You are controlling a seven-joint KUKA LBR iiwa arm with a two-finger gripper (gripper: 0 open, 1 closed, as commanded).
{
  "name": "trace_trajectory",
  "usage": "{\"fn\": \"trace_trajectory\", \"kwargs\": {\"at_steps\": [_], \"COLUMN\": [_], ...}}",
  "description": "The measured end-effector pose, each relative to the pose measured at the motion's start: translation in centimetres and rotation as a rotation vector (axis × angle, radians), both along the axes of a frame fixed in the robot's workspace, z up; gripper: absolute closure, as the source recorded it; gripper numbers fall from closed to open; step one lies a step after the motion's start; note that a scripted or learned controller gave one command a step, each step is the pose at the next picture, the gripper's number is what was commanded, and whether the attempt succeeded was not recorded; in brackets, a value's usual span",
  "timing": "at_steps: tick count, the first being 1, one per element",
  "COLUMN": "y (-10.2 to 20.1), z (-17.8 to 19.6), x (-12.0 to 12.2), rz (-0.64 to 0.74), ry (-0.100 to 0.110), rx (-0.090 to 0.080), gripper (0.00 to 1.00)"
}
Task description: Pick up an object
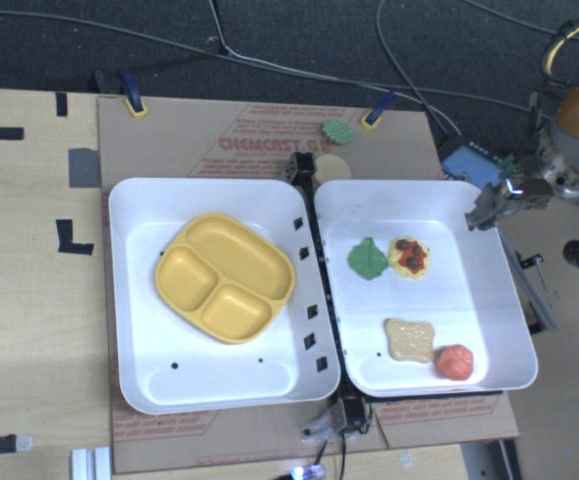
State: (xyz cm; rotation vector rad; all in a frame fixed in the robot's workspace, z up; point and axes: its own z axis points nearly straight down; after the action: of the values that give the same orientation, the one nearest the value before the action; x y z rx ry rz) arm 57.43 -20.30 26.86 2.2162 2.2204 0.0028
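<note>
A: Which step is this?
B: The approach, I judge. The gripper [481, 215] hovers at the right bin's [499, 298] far right rim, carrying nothing; whether it is parted or closed I cannot tell.
A: Nearest target?
B: The pizza toy [410, 257], down-left of it, beside the green leaf [367, 259]. It needs to reach inward and descend.

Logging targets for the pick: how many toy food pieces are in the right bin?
4: a green leaf and a pizza piece mid-bin, a toast slice and a red ball by the near edge.
</note>
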Motion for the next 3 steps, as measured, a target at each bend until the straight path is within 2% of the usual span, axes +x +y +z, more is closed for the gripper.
{"fn": "trace_trajectory", "kwargs": {"at_steps": [1,2,3], "y": [4.6,10.0,14.7], "z": [-1.6,-1.2,-2.9], "x": [0.1,-0.3,-0.2], "rz": [0.002,0.004,0.004], "ry": [0.006,0.006,0.007], "rx": [0.002,0.003,0.003], "gripper": [1.0,1.0,1.0]}}
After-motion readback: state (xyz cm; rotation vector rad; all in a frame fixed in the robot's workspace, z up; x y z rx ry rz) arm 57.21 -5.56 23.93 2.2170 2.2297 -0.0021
